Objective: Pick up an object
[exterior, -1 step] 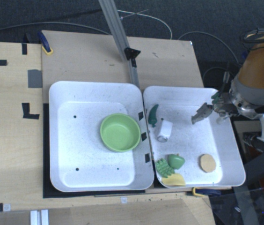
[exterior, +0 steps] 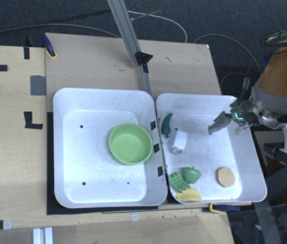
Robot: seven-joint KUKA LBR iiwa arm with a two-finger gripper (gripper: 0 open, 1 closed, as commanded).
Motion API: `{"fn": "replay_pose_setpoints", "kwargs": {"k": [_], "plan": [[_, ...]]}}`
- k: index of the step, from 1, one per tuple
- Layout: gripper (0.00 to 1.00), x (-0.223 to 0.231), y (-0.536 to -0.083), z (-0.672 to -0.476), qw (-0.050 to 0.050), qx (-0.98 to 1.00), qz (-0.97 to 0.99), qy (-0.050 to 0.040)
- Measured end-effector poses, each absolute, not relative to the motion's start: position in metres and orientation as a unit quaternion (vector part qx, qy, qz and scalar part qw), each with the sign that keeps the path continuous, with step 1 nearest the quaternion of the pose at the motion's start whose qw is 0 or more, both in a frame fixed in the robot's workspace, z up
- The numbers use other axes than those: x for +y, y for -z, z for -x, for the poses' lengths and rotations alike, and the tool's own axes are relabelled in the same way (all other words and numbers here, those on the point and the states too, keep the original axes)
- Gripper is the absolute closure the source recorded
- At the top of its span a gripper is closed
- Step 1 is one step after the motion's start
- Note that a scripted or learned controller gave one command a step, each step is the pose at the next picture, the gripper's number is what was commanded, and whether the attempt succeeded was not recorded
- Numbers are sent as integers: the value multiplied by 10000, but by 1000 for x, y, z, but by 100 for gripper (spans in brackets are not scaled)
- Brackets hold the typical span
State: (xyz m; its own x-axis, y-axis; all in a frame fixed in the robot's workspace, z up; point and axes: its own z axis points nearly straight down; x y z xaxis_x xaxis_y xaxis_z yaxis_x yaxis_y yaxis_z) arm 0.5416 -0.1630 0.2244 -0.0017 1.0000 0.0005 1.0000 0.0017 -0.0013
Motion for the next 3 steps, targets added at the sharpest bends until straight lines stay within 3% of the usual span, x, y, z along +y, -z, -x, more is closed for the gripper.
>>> {"fn": "replay_pose_setpoints", "kwargs": {"k": [2, 3], "plan": [[0, -154, -116, -534, 39, -7075, 7067, -27], [0, -154, -88, -534, -2, -7076, 7066, -10]]}}
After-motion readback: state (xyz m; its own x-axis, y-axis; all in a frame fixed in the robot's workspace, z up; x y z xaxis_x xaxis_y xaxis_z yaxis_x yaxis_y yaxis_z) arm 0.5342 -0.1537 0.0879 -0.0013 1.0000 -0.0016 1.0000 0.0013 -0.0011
